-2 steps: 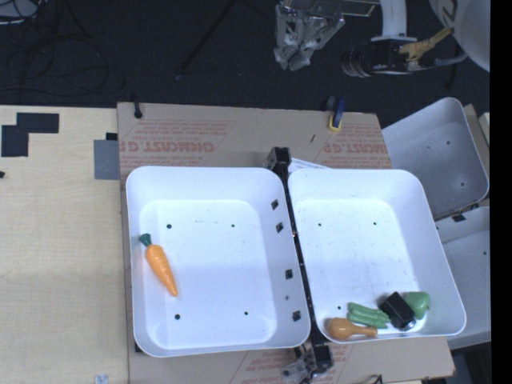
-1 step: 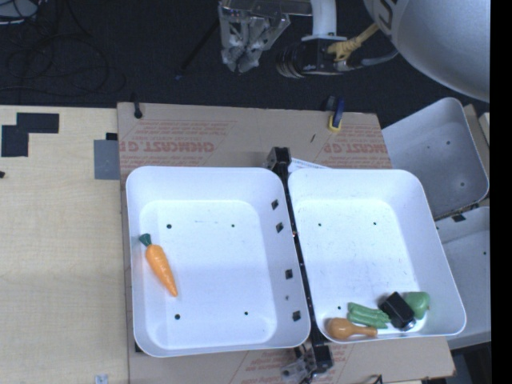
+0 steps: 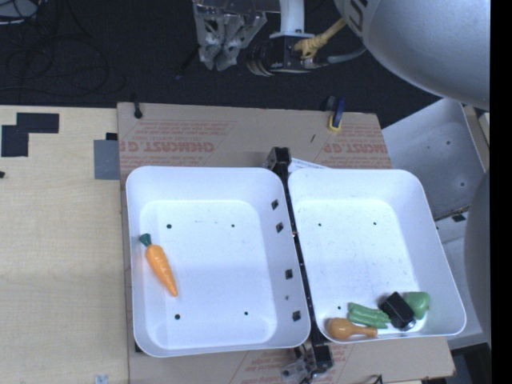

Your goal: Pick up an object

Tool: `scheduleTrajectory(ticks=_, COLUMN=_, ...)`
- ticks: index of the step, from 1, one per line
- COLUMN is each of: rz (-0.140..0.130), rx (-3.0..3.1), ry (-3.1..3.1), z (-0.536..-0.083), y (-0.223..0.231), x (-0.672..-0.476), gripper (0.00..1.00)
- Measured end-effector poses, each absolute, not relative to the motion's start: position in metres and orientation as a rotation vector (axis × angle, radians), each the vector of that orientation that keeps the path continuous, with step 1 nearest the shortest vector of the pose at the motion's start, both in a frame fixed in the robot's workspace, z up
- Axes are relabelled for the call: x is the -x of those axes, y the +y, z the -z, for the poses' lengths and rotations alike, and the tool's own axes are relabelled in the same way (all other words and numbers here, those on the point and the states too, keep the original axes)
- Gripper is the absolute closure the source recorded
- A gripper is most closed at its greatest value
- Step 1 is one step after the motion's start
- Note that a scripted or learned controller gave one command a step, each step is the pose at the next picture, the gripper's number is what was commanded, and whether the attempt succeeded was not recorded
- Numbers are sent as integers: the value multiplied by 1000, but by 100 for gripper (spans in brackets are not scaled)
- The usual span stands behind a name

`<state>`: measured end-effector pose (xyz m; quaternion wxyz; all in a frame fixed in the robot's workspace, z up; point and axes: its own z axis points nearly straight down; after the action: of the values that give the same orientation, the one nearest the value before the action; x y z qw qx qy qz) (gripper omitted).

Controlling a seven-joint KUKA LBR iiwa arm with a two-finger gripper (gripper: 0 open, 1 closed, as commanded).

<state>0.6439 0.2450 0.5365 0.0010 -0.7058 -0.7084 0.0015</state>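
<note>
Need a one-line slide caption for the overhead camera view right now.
Gripper raised beyond the bins; toy carrot in left bin, small toys clustered in right bin's near corner.

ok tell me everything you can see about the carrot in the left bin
The carrot is a small orange toy, plastic by its look, with a dark green stub at its top. It lies flat on the floor of the left bin, close to the left wall, green end toward the far left, tip pointing to the near right. Nothing else touches it, and the gripper is far above the bins.
</note>
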Motion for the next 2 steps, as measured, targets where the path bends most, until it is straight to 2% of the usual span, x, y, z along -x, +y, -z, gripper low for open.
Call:
scheduleTrajectory(ticks=1, rz=-17, rx=2219, ry=-2218, z=-480, y=238, x=-643, gripper=100)
scheduleTrajectory(ticks=2, rz=2, rx=2218, ry=-2225, z=-541, y=244, x=-644, gripper=100)
